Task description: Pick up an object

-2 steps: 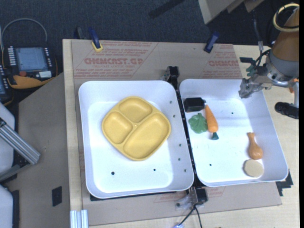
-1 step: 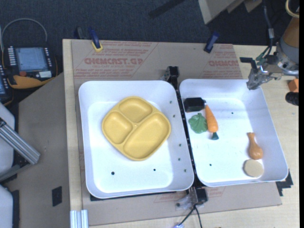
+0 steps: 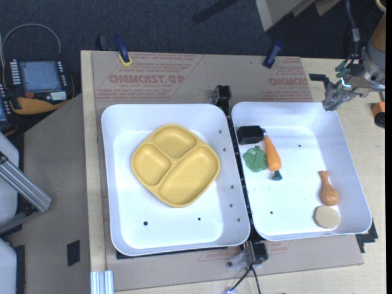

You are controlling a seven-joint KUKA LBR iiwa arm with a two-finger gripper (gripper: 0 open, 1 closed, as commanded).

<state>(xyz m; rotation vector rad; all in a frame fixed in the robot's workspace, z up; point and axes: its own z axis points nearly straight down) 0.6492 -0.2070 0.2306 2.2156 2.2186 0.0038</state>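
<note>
Gripper [image 3: 331,100] is hanging over the far right corner of the right bin [image 3: 343,133], just at its rim; fingers too small and dark to read, cannot tell whether apart or together, and nothing is showing between them. In the right bin, a black block [image 3: 250,134] is lying near the far left corner, a carrot [image 3: 272,155] is lying just beside a green leafy piece [image 3: 255,158], and toward the near right a tan gourd [image 3: 329,188] is sitting above a pale disc [image 3: 326,217]. Left bin [image 3: 122,219] is holding a yellow divided plate [image 3: 176,164], sitting flat near its middle.
</note>
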